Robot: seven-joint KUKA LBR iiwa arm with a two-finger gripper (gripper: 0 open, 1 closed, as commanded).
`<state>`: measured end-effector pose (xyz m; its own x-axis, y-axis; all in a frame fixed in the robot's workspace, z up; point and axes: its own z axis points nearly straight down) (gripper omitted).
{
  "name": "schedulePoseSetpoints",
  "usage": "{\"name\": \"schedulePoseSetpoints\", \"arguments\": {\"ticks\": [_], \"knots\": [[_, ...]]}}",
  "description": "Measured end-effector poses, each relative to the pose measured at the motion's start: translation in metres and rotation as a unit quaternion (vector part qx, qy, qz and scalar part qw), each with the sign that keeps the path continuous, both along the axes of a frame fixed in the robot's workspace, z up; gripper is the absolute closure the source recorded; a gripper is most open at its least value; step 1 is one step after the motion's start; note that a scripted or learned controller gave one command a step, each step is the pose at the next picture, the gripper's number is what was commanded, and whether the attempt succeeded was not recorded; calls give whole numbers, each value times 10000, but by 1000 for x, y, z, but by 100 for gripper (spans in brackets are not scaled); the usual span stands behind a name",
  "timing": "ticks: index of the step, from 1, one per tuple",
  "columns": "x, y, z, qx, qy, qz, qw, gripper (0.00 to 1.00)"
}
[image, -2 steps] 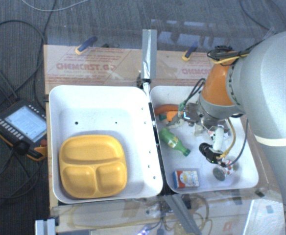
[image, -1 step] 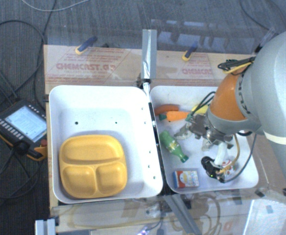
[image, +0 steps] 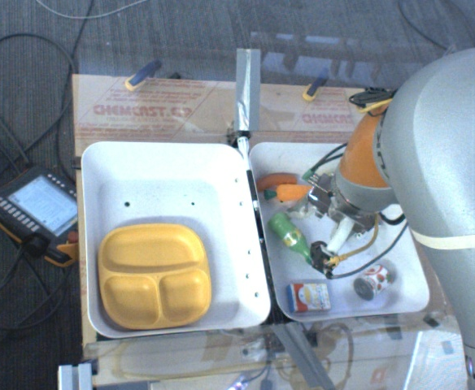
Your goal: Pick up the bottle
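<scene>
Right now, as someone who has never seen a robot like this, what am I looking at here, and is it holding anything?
The big grey shape with an orange band is a robot arm, reaching in from the right. One camera, fixed above the bench, looks down at a slant. The bench carries two white bins. The left bin holds a yellow divided tray. The right bin holds a green bottle, an orange item, a small carton and a little cup. The arm's hand hangs over the right bin, close to the bottle it should pick up. The bottle lies in the bin, not in the hand.
</scene>
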<state>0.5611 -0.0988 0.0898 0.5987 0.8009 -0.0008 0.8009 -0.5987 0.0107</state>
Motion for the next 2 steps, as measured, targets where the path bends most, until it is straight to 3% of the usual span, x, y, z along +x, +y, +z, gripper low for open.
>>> {"name": "schedulePoseSetpoints", "arguments": {"ticks": [1, 2], "knots": [[1, 1, 10, -6, -4, 10, 10000, 100], [26, 1, 2, 32, -2, -956, 9954, 100]]}}
